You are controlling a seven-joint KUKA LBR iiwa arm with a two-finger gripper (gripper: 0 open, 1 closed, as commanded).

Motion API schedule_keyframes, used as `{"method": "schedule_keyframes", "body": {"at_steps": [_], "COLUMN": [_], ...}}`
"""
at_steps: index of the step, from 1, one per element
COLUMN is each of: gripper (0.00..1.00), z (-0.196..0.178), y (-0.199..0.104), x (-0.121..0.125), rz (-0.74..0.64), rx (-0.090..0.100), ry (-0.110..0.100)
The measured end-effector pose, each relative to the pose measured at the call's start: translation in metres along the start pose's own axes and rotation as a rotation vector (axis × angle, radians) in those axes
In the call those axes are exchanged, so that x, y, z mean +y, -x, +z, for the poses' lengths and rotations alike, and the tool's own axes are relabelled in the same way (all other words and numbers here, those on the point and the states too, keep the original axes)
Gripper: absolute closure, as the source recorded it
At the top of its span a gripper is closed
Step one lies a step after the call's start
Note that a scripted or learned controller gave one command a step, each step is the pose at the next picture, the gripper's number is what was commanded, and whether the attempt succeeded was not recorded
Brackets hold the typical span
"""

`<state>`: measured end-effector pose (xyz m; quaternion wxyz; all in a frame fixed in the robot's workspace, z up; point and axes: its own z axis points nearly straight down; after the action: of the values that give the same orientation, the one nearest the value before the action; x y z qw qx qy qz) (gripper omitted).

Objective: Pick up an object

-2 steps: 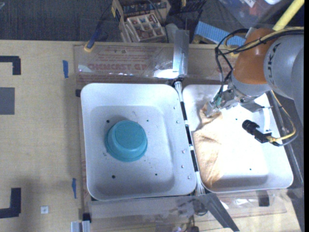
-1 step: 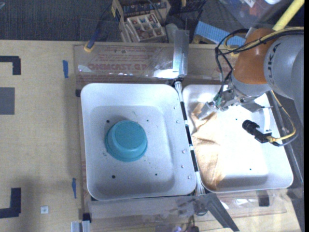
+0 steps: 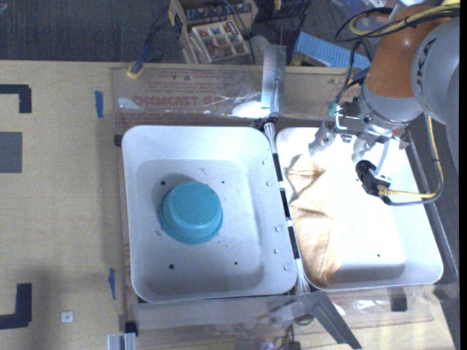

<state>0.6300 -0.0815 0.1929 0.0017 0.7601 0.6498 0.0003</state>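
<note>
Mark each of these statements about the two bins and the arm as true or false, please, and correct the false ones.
1. The blue bowl lies in the left bin. True.
2. The bowl stands with its opening upward. False: it appears to lie upside down, its flat base on top.
3. A tan cloth lies in the right bin. True.
4. The gripper is above the left bin. False: it is over the right bin, near its far edge.
5. The gripper holds the bowl. False: the bowl lies alone in the other bin, apart from the gripper.
</note>
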Motion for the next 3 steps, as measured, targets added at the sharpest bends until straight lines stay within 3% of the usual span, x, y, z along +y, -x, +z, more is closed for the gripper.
{"method": "schedule_keyframes", "body": {"at_steps": [1,2,3], "gripper": [0.0,1.0,0.0], "z": [0.104,0.092,0.092], "y": [0.023,0.022,0.022], "x": [0.014,0.016,0.016], "rz": [-0.089,-0.09,-0.091], "rx": [0.002,0.002,0.002], "ry": [0.006,0.012,0.011]}}
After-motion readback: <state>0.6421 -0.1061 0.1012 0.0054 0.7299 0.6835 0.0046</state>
